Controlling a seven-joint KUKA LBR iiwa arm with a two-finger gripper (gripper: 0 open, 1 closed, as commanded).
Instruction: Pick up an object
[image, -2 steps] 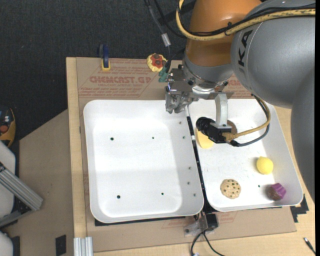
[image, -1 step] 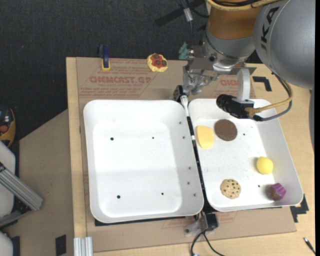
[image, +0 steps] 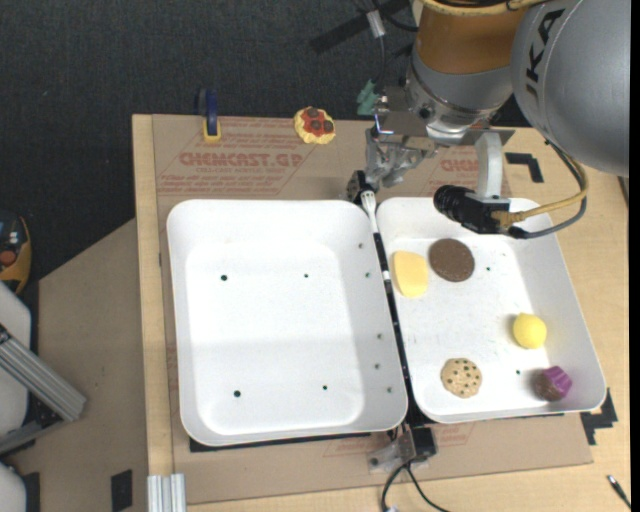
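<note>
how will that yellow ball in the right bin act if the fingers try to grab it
The yellow ball looks round and smooth, so it will probably roll if nudged off-centre. It sits alone on the flat floor of the right bin, with nothing close to stop it. It could squirt out of a loose pinch.

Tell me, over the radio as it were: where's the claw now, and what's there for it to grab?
Gripper above the bins' far edge, nothing between fingers. Right bin holds brown disc, pale yellow piece, yellow ball, cookie, purple piece. Nothing blocking.

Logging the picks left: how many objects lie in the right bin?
5: pale yellow piece, brown disc, yellow ball, cookie, purple piece. The arm may hide more.
</note>
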